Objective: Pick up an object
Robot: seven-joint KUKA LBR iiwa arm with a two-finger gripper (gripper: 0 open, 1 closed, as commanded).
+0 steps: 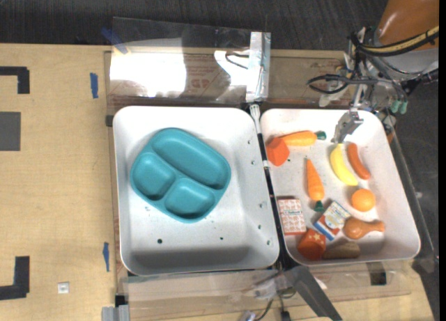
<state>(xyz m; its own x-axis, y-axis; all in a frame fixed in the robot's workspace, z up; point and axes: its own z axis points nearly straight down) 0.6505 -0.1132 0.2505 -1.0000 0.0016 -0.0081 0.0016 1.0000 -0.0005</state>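
The right bin (401, 173) holds several toy foods: a yellow banana (340, 163), a red sausage (359, 160), two carrots (300, 138) (315, 180), an orange block (277, 151), an orange (362, 200), a drumstick (362, 228), a tomato (312, 243) and two small cartons (290, 215) (332, 220). My gripper (346, 126) hangs over the bin's far right corner, just above and behind the banana's upper end. Nothing is seen held in it.
The left bin (139, 243) carries a teal divided plate (181, 173). A clear plastic sheet (188, 69) stands behind the left bin. Cables (334, 81) trail near the wrist at the back right. Tan board (49, 173) lies to the left.
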